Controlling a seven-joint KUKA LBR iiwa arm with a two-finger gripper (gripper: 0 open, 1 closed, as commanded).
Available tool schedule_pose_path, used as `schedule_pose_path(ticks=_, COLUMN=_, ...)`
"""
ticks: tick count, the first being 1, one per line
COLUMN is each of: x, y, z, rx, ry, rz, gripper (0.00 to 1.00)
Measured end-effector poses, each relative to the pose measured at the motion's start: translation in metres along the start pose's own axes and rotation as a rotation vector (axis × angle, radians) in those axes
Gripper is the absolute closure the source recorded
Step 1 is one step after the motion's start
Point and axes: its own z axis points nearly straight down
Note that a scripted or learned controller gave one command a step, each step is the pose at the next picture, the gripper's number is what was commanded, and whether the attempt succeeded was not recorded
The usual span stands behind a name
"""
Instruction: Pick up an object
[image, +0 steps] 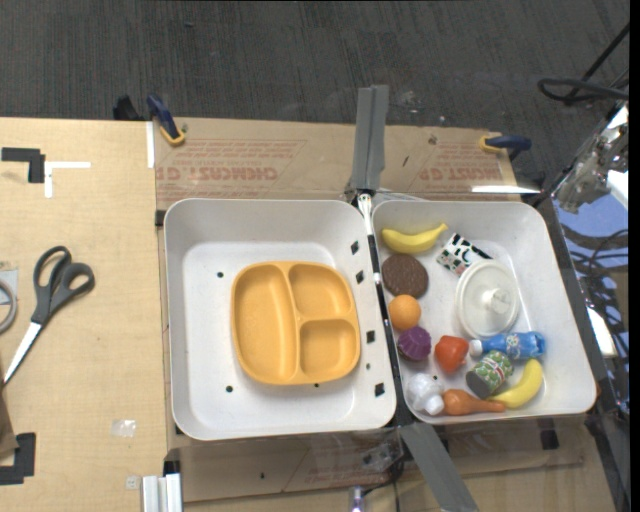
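The right bin (556, 300) holds several small items: a yellow banana (413, 238), a brown round cookie (405, 274), an orange ball (405, 311), a purple piece (414, 344), a red piece (451, 352), a white round lid (489, 297), a blue bottle (512, 346), a second banana (527, 384) and an orange carrot (470, 403). My gripper (592, 172) is a blurred metal shape at the right edge, raised beyond the bin's far right corner and away from all the items. Nothing hangs from it.
In the left bin (190, 330) a yellow divided plate (296, 322) lies flat. Scissors (48, 292) rest on the wooden bench to the left. A grey bar (370, 140) runs from the back to the seam between the bins. Cables (605, 260) hang at the right.
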Motion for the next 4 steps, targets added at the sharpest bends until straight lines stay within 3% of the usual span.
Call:
schedule_pose_path(ticks=1, x=0.043, y=-0.022, z=0.224, rx=0.000, ry=0.000, rz=0.011, gripper=1.00)
schedule_pose_path(ticks=2, x=0.013, y=0.061, z=0.239, rx=0.006, ry=-0.008, rz=0.211, gripper=1.00)
schedule_pose_path(ticks=3, x=0.015, y=0.094, z=0.068, rx=0.000, ry=-0.001, rz=0.166, gripper=1.00)
schedule_pose_path(ticks=4, x=0.019, y=0.115, z=0.208, rx=-0.001, ry=-0.005, rz=0.271, gripper=1.00)
